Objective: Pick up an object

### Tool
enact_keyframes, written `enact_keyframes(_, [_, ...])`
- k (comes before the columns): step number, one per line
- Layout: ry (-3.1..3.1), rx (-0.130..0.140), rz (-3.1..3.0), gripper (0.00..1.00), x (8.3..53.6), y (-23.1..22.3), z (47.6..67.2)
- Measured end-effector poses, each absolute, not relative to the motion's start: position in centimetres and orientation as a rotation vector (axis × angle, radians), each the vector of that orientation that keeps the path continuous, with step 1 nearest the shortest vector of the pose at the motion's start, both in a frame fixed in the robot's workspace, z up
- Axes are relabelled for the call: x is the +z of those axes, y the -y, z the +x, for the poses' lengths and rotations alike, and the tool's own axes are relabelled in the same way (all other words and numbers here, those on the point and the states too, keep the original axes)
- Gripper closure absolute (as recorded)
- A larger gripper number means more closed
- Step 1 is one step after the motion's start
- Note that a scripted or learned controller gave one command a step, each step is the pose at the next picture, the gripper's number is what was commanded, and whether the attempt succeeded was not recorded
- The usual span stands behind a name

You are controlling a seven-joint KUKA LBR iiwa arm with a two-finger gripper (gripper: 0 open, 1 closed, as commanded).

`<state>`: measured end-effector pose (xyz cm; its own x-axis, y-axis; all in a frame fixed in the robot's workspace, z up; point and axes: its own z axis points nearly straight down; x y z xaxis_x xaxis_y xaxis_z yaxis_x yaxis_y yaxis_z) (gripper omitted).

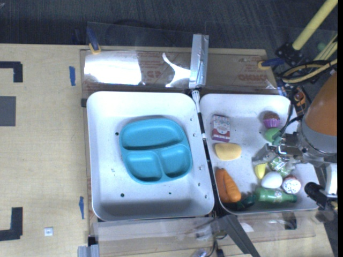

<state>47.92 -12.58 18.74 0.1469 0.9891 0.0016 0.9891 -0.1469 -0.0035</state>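
The right bin (244,108) holds several toy foods: a red and white carton (221,128), a yellow lemon-like piece (228,151), an orange carrot (229,185), a green bottle (272,197) lying along the front wall, a white egg (271,181), a white speckled ball (292,186), a small yellow piece (260,170) and a purple cupcake (271,119). My gripper (274,157) is low in the right part of this bin, just above the egg and the yellow piece and below the cupcake. Nothing is visibly held in it.
The left bin (102,143) carries a blue divided plate (155,149) at its middle. The arm's orange band (327,111) looms over the right bin's right edge. Yellow and black cables (300,63) lie at the back right. A metal divider (198,60) stands behind the bins.
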Motion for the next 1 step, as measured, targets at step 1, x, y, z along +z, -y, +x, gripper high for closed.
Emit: enact_keyframes(1, [2.025,-0.001,-2.393,0.00,9.47,14.60,51.23])
